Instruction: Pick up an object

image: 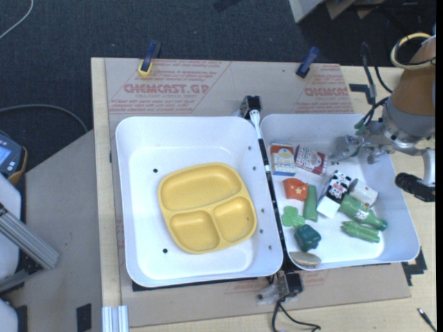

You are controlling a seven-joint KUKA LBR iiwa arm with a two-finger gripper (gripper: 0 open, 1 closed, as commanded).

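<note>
Here the tool [349, 147] hangs at the far right part of the right bin [408, 244], above a bare patch of its floor and just behind the black-and-white toy [338, 185]; whether it is released or clenched cannot be told, and nothing is seen in its grasp. The candidates for picking crowd the right bin: two small packets [296, 159], a red card [295, 189], green pieces [363, 225] and a teal lump [308, 238], many touching or nearly so. The left bin [131, 185] bears a yellow tray [206, 206]. The likely trouble is the clutter: a descent into it could nudge neighbours aside or catch two things at once, and the flat packets and card may slip free. A drop too near the wall might foul the rim.
</note>
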